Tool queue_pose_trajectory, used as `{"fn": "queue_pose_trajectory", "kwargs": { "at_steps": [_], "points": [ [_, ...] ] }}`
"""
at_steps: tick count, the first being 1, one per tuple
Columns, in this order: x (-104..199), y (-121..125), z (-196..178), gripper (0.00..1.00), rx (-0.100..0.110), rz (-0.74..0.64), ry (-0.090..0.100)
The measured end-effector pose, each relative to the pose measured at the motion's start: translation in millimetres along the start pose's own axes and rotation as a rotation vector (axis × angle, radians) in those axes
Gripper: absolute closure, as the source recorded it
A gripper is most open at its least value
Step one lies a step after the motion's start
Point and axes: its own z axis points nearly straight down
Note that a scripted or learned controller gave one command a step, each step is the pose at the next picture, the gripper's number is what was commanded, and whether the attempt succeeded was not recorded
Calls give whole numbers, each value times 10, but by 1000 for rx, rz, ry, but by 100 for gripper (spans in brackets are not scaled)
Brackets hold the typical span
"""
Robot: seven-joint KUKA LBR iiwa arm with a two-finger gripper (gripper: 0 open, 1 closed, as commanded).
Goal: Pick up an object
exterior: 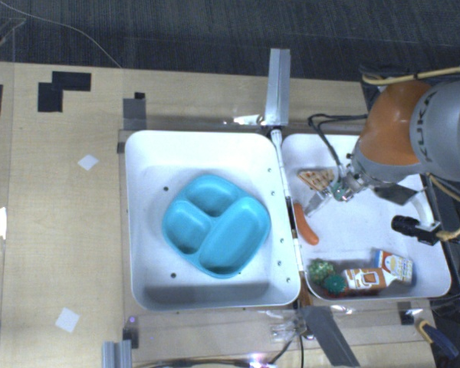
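Your left bin held a blue divided plate. Your right bin held a waffle piece at 11 o'clock, a carrot at 9, broccoli and a juice carton at 6. The hand hovered just beside the waffle piece; you couldn't tell its grip. A wooden table carried both bins.

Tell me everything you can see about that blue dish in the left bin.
The blue dish is a light-blue tray with rounded corners, plastic by its look, moulded into three compartments: two smaller and one larger. It lies flat, turned at an angle, near the middle of the left bin, resting on the bin's white floor. Nothing lies in it, and nothing else touches it.
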Motion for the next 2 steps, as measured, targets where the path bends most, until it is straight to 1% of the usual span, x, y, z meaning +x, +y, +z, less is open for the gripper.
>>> {"fn": "queue_pose_trajectory", "kwargs": {
  "at_steps": [1,2],
  "points": [
    [-400,596,-157,0,9,-154,7],
    [-182,169,-450,0,1,-308,2]
  ]
}}
